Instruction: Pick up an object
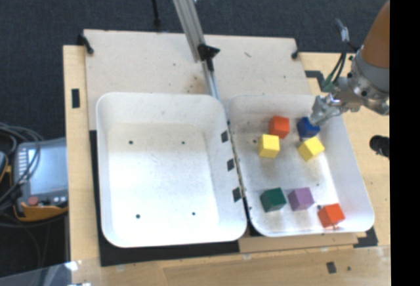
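You see the worktop carrying two white bins, the left bin bare and the right bin scattered with small blocks. The tool sits low over the blue block (its finger spread I cannot tell), with an orange block and two yellow blocks close by.

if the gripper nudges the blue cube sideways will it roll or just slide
The blue cube looks flat-faced and rigid, so it should slide, not roll. It sits close to the yellow cube and the orange cube, so a push may shove one along. The gripper is right above it.
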Robot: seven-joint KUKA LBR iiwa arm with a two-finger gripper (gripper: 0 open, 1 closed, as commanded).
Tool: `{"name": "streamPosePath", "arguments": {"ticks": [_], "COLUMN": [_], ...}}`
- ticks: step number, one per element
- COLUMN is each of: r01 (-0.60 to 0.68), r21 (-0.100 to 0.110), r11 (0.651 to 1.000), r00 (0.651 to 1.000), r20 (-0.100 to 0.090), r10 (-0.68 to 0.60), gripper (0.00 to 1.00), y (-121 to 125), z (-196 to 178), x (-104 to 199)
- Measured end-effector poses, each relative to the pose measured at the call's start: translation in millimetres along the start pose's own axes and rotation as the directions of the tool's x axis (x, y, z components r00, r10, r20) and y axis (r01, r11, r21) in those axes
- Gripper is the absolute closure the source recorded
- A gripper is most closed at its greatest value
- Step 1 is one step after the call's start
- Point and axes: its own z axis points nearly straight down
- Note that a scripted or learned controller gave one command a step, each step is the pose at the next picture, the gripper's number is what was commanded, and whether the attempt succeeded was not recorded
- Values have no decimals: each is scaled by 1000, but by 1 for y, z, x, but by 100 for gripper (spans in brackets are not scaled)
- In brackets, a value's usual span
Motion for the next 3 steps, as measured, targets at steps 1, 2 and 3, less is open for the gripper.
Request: {"name": "streamPosePath", "arguments": {"ticks": [1,2,3], "r01": [1,3,3], "r21": [8,8,10], "r11": [1000,1000,1000], "r00": [1000,1000,1000], "r20": [-1,-2,-2], "r10": [-1,-3,-3], "gripper": [100,100,100], "y": [-12,-18,-26], "z": [2,1,20], "x": [45,103,155]}}
